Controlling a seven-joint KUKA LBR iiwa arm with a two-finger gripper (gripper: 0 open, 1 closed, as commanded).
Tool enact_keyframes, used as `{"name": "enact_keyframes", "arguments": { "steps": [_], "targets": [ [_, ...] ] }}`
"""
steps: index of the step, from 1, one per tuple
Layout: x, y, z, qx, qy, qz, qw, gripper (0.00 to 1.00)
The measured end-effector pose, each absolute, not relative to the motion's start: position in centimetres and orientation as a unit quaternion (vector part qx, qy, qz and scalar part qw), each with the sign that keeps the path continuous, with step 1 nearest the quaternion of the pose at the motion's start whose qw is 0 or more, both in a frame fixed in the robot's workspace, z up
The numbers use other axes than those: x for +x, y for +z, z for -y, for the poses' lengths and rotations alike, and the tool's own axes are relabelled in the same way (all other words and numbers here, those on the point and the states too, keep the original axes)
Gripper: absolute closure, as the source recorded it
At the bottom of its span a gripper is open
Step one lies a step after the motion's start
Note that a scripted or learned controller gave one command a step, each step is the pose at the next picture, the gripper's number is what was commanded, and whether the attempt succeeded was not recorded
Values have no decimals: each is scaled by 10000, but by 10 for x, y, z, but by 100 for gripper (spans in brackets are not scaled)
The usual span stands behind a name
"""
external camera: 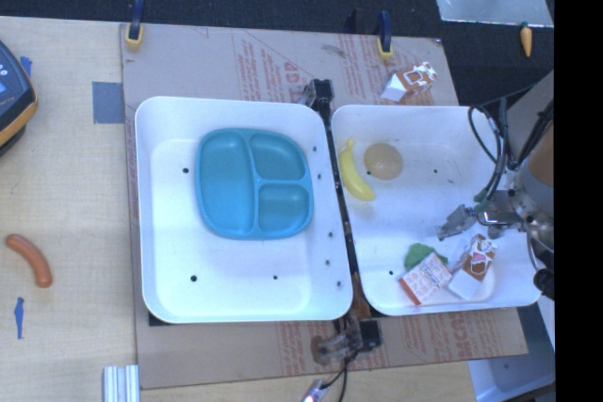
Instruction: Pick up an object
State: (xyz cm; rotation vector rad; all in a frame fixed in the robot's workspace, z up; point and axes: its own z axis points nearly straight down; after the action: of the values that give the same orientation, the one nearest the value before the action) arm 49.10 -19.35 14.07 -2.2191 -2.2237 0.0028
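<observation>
Hand (pixel 459 223) low over the right bin (pixel 429 122), near its right wall, fingers spread and holding nothing.

The banana (pixel 355 172) lies by the right bin's left wall, long axis running top to bottom with a slight lean, upper tip toward the far edge; a tan round item (pixel 383 161) sits just beside it. A green piece (pixel 421 255), a red-and-white carton (pixel 427 278) and a small carton (pixel 479 260) crowd the near right corner, just below the hand. The bin's middle floor lies bare. A blue divided plate (pixel 254 183) fills the left bin (pixel 160 231).
</observation>
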Motion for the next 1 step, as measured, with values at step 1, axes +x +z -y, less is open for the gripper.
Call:
{"name": "enact_keyframes", "arguments": {
  "steps": [1],
  "targets": [
    [506,91,104,-7045,13,7097,18,0]
  ]
}}
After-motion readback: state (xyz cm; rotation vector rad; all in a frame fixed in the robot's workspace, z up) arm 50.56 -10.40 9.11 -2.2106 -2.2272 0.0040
